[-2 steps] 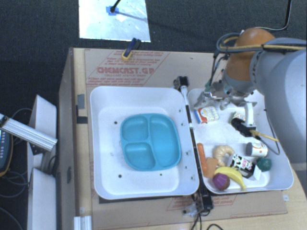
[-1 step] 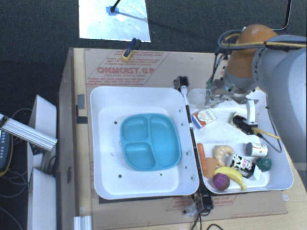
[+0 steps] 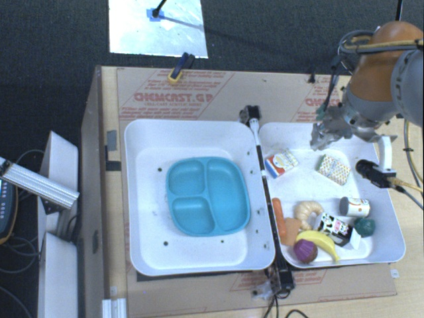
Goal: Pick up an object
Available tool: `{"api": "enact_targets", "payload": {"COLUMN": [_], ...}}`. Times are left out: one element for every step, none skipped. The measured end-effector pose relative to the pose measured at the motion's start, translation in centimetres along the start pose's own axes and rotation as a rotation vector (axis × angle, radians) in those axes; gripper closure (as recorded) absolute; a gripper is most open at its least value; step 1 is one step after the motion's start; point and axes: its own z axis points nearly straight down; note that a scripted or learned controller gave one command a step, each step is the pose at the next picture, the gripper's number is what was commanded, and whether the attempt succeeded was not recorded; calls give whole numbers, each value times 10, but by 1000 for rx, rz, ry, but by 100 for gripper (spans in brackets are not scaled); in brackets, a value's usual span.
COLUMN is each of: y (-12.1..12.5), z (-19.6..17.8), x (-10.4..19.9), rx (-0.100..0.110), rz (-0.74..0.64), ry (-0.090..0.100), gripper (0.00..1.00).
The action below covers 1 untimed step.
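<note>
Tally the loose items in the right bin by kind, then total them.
Toy food: 4, banana, carrot, croissant, purple fruit
Boxes or cartons: 3
Can: 1
Dark green item: 1
Total: 9

Both shallow white plastic bins, left (image 3: 142,177) and right (image 3: 391,234), look smooth with a soft sheen. The turquoise three-compartment plastic plate (image 3: 207,196) is smooth and faintly glossy. The yellow banana (image 3: 319,241) looks like shiny moulded plastic. Under the bins, the brown printed protective sheet (image 3: 199,88) is matt, and the far dark carpet (image 3: 53,25) looks rough.
</note>
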Motion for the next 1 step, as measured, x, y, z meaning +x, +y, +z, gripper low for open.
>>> {"api": "enact_targets", "payload": {"y": [0], "z": [1], "x": [1], "rx": [2], "rz": [0], "ry": [1], "gripper": [0]}}
